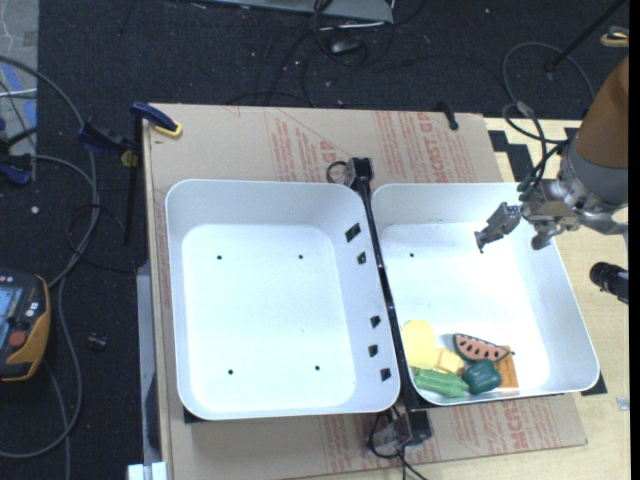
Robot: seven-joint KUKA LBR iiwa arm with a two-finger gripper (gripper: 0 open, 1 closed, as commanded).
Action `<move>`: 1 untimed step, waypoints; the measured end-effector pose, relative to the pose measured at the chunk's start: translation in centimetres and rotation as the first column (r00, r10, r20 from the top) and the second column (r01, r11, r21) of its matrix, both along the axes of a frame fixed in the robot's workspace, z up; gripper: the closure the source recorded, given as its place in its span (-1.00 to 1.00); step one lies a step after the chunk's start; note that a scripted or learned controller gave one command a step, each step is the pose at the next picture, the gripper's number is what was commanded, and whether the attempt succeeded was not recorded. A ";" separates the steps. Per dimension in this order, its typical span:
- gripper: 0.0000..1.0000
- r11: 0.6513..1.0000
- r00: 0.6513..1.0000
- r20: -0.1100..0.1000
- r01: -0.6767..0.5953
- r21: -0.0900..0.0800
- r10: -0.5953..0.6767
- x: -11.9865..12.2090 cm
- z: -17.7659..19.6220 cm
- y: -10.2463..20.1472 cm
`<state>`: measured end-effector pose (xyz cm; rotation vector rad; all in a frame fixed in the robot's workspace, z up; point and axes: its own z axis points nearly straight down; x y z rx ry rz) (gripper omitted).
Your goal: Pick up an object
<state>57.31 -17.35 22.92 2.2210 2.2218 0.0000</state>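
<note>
Above the right bin (560,298), hand (520,230) seemingly spread, nothing between its fingers, toy food (460,363) piled well below

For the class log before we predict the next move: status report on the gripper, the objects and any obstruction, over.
Gripper open, holding nothing, above right bin upper part. Toy pile untouched in that bin's lower corner. Nothing seen between them.

We see our arm (600,158) as a grey body with a broad orange band above the wrist, ending in a small metal-grey gripper (515,226) with dark cables.
</note>
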 end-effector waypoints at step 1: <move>-1.00 1.000 1.000 -0.003 0.000 0.001 0.000 -0.1 -4.2 0.1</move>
